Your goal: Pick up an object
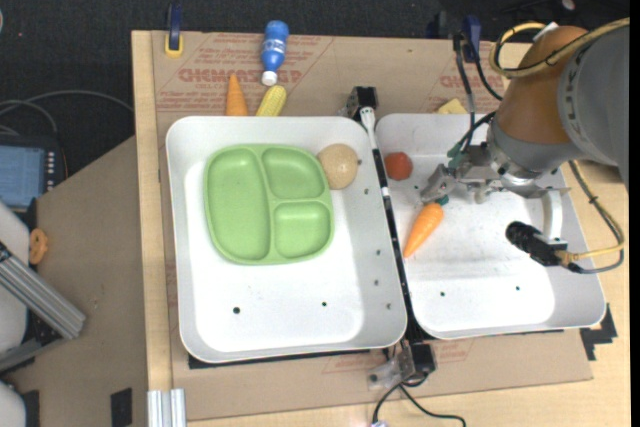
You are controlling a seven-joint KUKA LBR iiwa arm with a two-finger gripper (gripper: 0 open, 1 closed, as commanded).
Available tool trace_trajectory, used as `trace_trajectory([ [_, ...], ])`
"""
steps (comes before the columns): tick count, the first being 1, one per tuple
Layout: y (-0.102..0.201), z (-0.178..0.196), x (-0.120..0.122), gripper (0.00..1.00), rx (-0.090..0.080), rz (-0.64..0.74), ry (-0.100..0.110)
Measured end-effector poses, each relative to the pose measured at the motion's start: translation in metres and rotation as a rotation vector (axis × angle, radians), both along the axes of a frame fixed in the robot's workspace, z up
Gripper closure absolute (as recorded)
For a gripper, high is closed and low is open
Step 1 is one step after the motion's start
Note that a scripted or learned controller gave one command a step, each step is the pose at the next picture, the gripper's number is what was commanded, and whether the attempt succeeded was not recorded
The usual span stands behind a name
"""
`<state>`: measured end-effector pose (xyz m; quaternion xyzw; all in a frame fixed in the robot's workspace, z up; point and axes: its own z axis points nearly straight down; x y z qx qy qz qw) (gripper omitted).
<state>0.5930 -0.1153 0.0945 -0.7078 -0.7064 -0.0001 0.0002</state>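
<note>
We can't tell how the gripper (440, 185) is set — it hovers just above the carrot (422, 227), near the bin wall (385, 205), so it might nudge it away.

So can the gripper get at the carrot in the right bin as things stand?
Probably yes. The gripper hovers just above the carrot in the right bin, with nothing lying over the carrot. The red ball sits apart from it, further back.

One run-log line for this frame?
hand above carrot top | carrot, tomato in right bin | green tray in left bin
</note>
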Motion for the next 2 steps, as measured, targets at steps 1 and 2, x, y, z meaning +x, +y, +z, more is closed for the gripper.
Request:
trace_trajectory([
  [1, 0.0017, -0.0103, 0.0302, 0.00, -0.001, 0.003, -0.004],
  [2, 0.0017, -0.0098, 0.0291, 0.00, -0.001, 0.002, -0.002],
])
